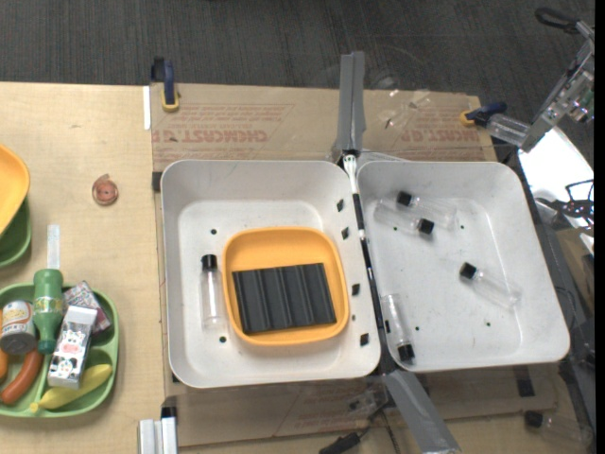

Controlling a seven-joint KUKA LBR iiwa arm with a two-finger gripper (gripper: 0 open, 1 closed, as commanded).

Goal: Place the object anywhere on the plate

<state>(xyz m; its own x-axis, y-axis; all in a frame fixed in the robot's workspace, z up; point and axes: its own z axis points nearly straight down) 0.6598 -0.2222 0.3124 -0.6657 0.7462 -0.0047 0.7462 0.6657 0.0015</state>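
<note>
Bench (76, 140) with 2 white bins (180, 187) — 1 orange plate (284, 239), 5 vials (208, 291) — hand (510, 130), grip untellable

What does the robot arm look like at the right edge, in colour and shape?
Little of it is in view. At the upper right edge the arm appears as a pale grey, angular, metallic part, blurred. A thin black cable loops above it. No markings are legible.

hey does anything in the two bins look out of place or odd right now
One thing: a clear vial with a black cap lies in the left bin beside the orange plate, not on it. The plate carries a dark ridged block. Four more vials lie scattered in the right bin, one against its left wall.
</note>
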